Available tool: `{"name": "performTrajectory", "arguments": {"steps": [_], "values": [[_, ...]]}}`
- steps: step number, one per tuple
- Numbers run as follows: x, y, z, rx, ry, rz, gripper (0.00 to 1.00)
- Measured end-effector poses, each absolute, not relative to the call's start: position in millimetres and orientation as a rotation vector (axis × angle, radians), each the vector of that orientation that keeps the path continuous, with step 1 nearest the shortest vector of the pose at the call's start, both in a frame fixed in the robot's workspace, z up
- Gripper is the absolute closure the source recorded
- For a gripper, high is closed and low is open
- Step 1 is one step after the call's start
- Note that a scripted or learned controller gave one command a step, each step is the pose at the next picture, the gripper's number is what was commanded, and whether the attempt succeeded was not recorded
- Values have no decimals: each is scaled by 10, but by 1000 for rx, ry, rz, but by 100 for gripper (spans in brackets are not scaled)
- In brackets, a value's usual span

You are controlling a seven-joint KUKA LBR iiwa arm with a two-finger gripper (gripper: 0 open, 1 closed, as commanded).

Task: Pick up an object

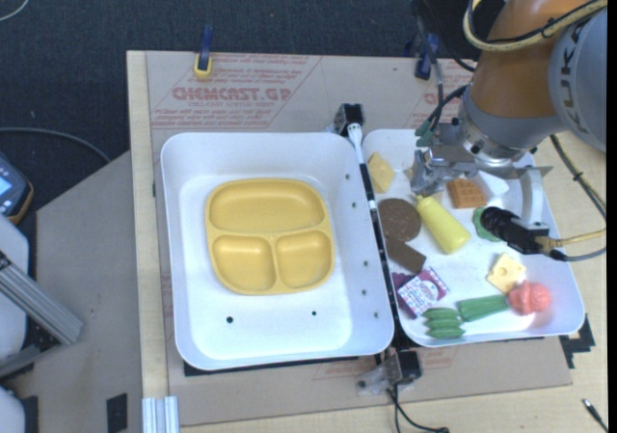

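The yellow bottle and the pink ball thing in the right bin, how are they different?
The yellow bottle is long and lies on its side; the pink ball is round and bumpy. The bottle sits mid-bin, just below the gripper; the ball sits near the bin's lower right corner, by a cheese wedge. Both look like toy food in the right bin.

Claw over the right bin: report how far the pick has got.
Done: the arm has reached the right bin. In hand: the claw hovers low beside the yellow bottle and cracker, nothing visibly between its fingers. Left: the grasp and the lift.
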State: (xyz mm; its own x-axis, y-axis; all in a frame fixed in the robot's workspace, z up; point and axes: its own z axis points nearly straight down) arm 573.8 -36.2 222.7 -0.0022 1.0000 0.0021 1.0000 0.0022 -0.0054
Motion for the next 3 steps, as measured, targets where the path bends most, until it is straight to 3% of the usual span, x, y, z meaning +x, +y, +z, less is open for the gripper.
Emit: {"name": "performTrajectory", "arguments": {"steps": [1, 3], "values": [[5244, -6, 2192, -2215, -2219, 5, 100], [5297, -66, 2355, -2222, -2225, -3, 100]]}}
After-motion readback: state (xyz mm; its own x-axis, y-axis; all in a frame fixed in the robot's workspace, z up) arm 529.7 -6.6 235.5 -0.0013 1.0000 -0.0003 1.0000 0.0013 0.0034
